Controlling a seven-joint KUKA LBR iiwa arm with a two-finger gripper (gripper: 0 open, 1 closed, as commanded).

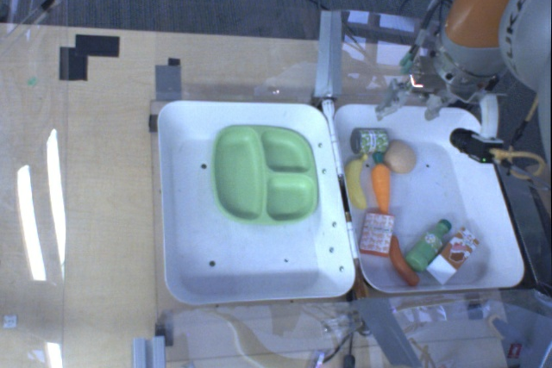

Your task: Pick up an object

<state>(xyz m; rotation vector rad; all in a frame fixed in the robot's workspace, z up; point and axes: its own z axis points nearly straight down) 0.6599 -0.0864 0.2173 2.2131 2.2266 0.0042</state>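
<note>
The right bin (504, 211) holds eight things. Along its near edge lie one small carton (454, 253), one green bottle (428, 245), one red sausage (402, 263) and one red-and-white packet (377, 234). Farther in lie one carrot (380, 188) and one banana (355, 183), then one tan ball (399, 157) and one can (371, 140) toward the far-left corner. The left bin (181, 220) holds one green divided tray (263, 173). Above the right bin's far edge the gripper (412, 105) hangs with its fingers spread apart, grasping nothing.
</note>
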